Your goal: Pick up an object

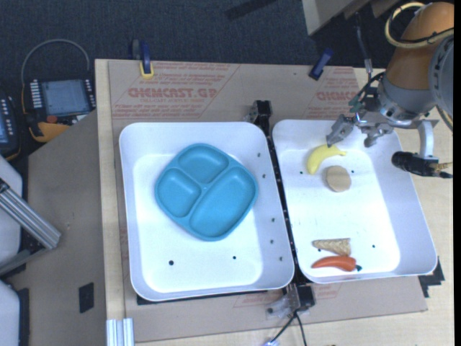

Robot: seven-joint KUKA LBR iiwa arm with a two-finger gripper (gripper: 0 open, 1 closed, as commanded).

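Yellow banana [321,157], tan round bun [337,179], tan wedge [333,245], red-orange chili [335,263]: lying flat, right bin.

Left bin [137,193]: looking like smooth white plastic, slightly glossy.
Blue tray [206,191]: showing as matt moulded plastic.
Banana [321,157], at 12 o'clock in right bin [403,215]: appearing smooth, plastic-like.
Bench sheet [216,92]: reading as matt brown paper-faced board, printed.
Arm [418,56]: presenting a smooth orange and grey shell.
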